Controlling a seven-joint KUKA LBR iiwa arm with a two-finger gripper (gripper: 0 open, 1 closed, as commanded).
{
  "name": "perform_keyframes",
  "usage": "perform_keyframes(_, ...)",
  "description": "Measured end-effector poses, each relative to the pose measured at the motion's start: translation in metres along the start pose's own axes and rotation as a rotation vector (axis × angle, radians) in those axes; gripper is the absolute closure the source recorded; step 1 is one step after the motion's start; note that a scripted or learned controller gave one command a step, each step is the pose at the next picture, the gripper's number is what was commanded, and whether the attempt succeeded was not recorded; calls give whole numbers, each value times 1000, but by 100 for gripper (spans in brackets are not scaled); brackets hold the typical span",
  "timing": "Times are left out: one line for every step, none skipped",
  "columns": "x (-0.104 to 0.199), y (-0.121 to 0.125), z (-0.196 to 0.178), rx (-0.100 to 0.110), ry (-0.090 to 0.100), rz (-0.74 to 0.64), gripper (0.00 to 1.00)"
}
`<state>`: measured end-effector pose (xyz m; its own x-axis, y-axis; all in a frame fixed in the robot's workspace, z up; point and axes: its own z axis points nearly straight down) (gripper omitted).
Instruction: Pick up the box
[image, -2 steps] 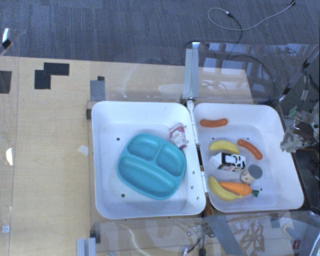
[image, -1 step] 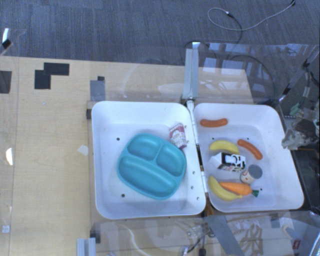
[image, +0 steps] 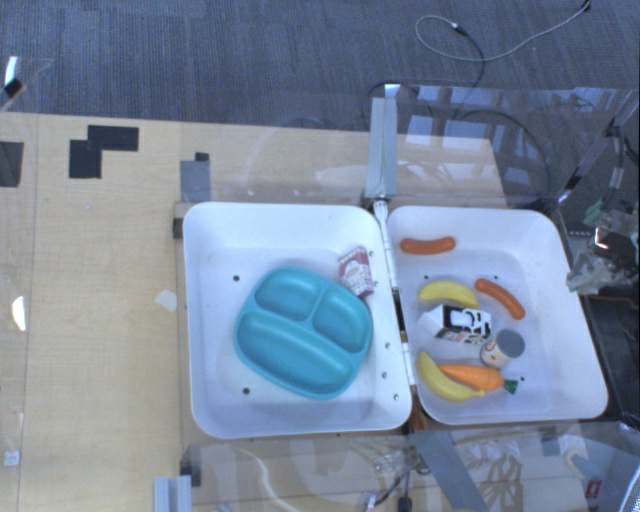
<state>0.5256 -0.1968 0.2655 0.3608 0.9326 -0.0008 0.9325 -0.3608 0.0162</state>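
Note:
A small red and white box (image: 356, 272) lies in the left bin (image: 215, 250), close to that bin's right wall and just beyond the upper right edge of the blue plate. A white carton with black print (image: 462, 322) lies in the middle of the right bin (image: 545, 240), among the toy food.
A blue divided plate (image: 303, 331) fills the middle of the left bin. The right bin holds two sausages (image: 428, 244) (image: 499, 297), two bananas (image: 448, 292) (image: 445, 378), a carrot (image: 474, 376) and a small can (image: 502, 346). Grey hardware (image: 600, 262) stands past the right bin's right rim.

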Motion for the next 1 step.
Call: perform_keyframes(1, 2, -11, -5, -1, -11, 100)
